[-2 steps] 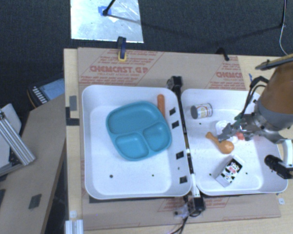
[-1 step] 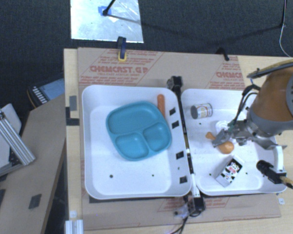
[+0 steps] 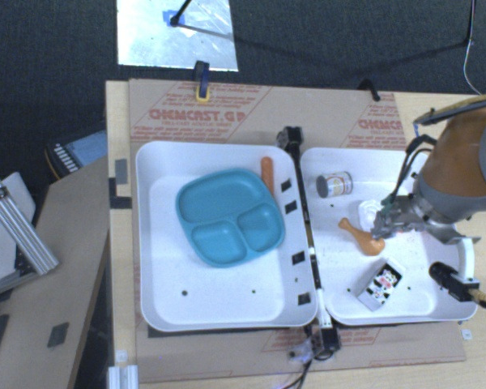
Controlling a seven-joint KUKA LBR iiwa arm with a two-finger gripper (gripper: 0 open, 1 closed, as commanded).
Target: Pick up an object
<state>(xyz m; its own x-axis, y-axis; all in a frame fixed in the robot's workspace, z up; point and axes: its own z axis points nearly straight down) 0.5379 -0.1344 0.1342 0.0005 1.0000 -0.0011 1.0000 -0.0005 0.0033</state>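
Plainly, the gripper (image 3: 382, 224) hangs low in the right-hand shallow white bin (image 3: 413, 306), over the spot where a small white rounded object (image 3: 368, 212) and an orange-brown wooden spoon-shaped piece (image 3: 361, 236) lie just beside each other. Whether the gripper is apart or closed I cannot tell, since the wrist hides it.

The likeliest trouble, as I judge it, is a grasp that lands between the two. It may nudge the white object aside, or press on the spoon's thin handle so that the piece pivots and slips out. The spoon lies flat on the bin floor, which leaves little to catch.

A short silver can (image 3: 334, 185) lies on its side nearby, toward the far wall, and could roll if bumped. A small black-and-white box (image 3: 381, 285) lies apart, nearer the front wall. The blue divided plastic plate (image 3: 227, 217) and the orange stick (image 3: 266, 171) in the left-hand bin (image 3: 158, 298) look out of harm's way.
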